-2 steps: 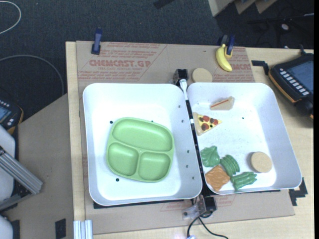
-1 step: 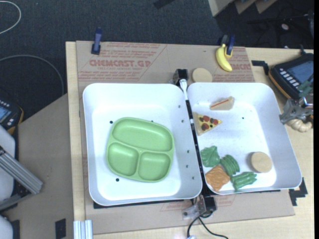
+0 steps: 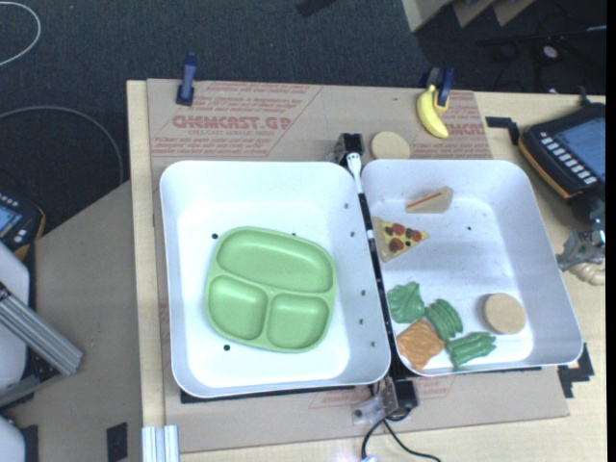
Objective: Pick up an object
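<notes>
Nearest in the right bin (image 3: 539,258): an orange piece (image 3: 421,343) touching green leaves (image 3: 443,318), with a tan disc (image 3: 503,313) just beside them. Left bin (image 3: 183,258), a green tray (image 3: 271,288) sits flat in the middle. Further up the right bin, a pizza slice (image 3: 399,236), then a wedge (image 3: 429,200). Beyond the bins, a second disc (image 3: 390,145) and a banana (image 3: 432,114) lie on the board.

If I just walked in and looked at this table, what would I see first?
Probably the big green plate with three sections, sitting alone in the left bin. Next, the toy food scattered in the right bin: a pizza slice near its left wall, and green leafy pieces at the front beside a round cookie. A yellow banana lies outside the bins, on the bench behind the right one.
</notes>
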You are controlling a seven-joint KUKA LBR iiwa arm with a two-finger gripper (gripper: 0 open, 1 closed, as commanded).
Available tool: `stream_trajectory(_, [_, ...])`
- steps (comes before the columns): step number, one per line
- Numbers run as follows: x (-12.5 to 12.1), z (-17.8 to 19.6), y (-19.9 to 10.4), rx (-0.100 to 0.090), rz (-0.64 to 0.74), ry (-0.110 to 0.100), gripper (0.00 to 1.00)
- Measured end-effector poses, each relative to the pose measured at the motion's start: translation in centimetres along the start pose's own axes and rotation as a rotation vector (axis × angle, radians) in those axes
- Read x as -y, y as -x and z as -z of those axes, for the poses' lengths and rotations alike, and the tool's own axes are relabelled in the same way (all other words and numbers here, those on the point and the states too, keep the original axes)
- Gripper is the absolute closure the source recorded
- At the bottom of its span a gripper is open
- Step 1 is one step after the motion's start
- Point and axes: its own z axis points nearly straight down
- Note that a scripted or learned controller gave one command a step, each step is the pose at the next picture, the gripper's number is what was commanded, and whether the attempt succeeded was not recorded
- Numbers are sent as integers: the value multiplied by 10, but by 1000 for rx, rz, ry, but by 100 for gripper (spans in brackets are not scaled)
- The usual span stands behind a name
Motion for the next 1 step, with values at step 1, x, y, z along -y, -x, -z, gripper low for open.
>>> stream_trajectory(1, [-13, 115, -19, 5, 11, 24, 100])
